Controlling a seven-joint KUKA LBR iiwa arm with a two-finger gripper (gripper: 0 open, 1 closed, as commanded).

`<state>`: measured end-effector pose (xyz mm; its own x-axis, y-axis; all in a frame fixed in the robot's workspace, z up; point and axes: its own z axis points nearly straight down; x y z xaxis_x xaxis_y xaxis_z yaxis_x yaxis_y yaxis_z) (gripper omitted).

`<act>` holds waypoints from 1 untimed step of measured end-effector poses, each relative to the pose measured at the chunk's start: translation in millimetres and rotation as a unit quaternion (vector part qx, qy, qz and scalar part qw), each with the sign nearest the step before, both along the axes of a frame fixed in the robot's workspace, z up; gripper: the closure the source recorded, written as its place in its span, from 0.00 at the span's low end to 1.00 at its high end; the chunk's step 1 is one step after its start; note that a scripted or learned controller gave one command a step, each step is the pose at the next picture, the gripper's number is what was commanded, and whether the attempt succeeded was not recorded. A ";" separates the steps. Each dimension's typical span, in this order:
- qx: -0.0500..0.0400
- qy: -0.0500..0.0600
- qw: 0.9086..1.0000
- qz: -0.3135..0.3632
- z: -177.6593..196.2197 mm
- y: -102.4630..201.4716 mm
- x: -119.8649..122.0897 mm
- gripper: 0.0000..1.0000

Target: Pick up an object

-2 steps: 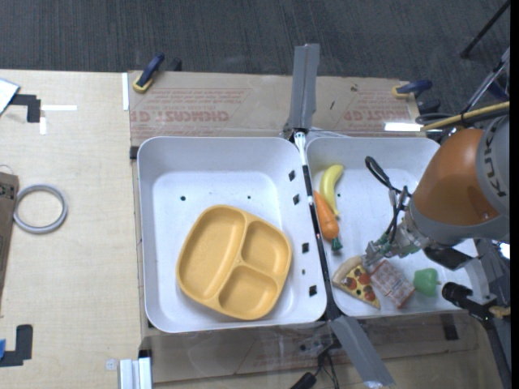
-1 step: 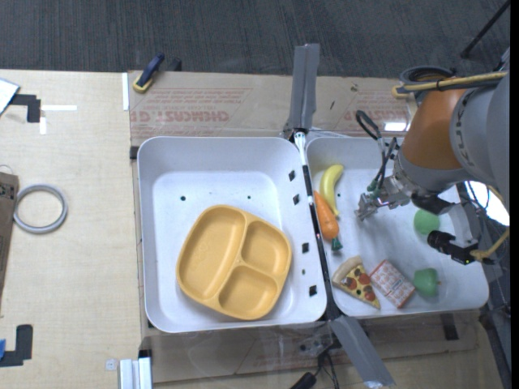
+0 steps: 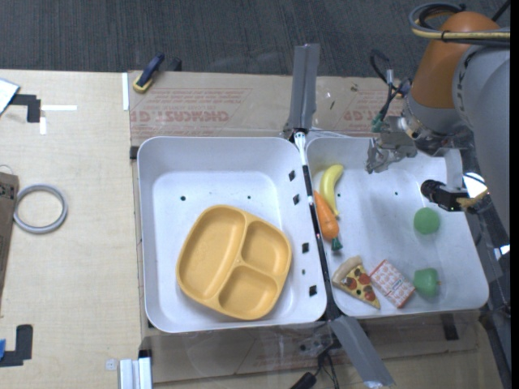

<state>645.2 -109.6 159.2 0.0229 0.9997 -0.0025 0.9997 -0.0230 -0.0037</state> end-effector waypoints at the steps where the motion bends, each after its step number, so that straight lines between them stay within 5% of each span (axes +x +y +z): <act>1: 0.001 0.000 0.974 0.224 -60.1 -47.9 13.2 1.00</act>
<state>658.4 -157.5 99.0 -0.4166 0.9091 -0.0002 0.9091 0.4166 -0.0031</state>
